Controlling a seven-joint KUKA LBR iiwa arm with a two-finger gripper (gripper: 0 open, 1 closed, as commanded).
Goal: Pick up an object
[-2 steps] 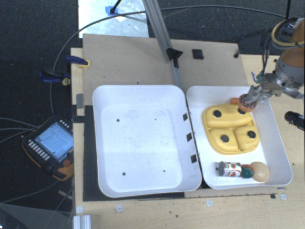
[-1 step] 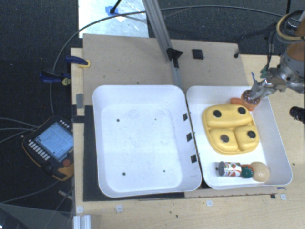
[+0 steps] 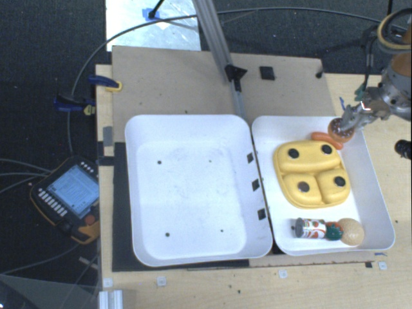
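My gripper hangs over the far right corner of the right bin, reaching in from the right. Just at its tip sits a small reddish-brown round object, and I cannot tell whether it is touched or gripped. A short orange piece lies beside it on the bin floor. A big yellow moulded block with three black spots fills the middle of the bin. Along the near wall lie a small red and white can, a green bit and a beige ball.
The left bin stands next to the right one, joined by black clips. A grey pole crosses the far side of the bench. A handheld control pendant lies off the bench at the left, with cables around it.
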